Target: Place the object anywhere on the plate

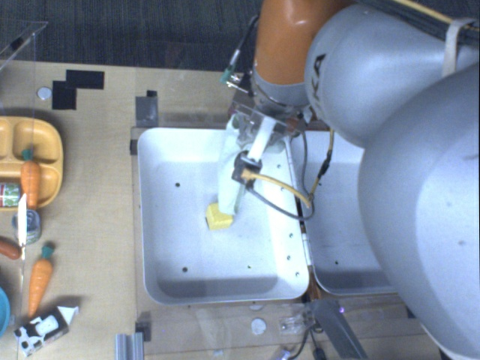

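Far left on the wooden bench (pixel 97 223) there's a pile of toy stuff: a yellow divided tray (pixel 34 145) with a small carrot (pixel 29 183) lying in it, a little can (pixel 9 194) at its lower edge, a knife (pixel 22 220) just below that, then another carrot (pixel 40 274) and a cow-print milk carton (pixel 46 325) down by the corner. A blue rim (pixel 3 311) pokes in at the edge, too cropped to say what it is. Black tape marks (pixel 75 85) sit near the top.

Moving right, the left white bin (pixel 180 276) holds one thing, a small yellow block (pixel 218 217), sitting around the middle of the bin floor, a bit toward the right wall. That looks like the object for the task.

The gripper (pixel 227 201) is down right on top of it. The pale fingers come in at a slant from the upper right and their tips end at the block's top edge, seemingly touching it. Honestly I can't tell from here how the fingers stand or whether they're actually around the block or just beside it; they blur into the white bin.

A yellow cable (pixel 281 190) loops off the wrist, with a black one under it. The orange band (pixel 289 28) and the big grey arm (pixel 405 148) cover most of the right bin (pixel 337 276), just its near left corner visible.
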`<state>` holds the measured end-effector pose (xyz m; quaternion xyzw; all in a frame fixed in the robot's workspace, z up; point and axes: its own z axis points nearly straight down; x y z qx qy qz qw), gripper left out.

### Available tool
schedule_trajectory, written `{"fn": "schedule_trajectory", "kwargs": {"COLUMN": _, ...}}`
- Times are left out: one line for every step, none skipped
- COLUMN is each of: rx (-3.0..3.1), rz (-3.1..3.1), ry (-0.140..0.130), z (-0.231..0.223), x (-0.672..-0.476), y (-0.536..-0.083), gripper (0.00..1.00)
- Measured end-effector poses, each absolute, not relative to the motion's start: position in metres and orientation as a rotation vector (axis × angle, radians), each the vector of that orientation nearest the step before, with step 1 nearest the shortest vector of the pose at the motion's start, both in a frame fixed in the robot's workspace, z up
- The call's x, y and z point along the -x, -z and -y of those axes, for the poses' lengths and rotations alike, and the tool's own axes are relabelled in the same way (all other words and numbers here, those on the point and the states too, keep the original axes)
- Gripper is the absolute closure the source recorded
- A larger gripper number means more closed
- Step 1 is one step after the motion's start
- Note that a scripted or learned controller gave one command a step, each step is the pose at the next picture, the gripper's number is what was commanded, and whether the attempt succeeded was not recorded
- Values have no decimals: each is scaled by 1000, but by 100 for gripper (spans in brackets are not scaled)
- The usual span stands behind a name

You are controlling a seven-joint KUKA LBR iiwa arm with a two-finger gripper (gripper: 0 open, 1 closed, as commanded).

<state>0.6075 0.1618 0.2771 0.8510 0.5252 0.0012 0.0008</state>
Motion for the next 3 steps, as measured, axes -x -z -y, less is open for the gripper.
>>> {"fn": "schedule_trajectory", "kwargs": {"rx": -2559, "rz": -1818, "ry": -19, "z": -210, "x": -642, "y": -100, "gripper": 100}}
{"fn": "schedule_trajectory", "kwargs": {"rx": -2357, "rz": -2072, "ry": -8, "z": -100, "x": -643, "y": -187, "gripper": 100}}
{"fn": "schedule_trajectory", "kwargs": {"rx": -2487, "rz": -1915, "ry": -9, "z": -132, "x": -669, "y": -270, "gripper": 100}}
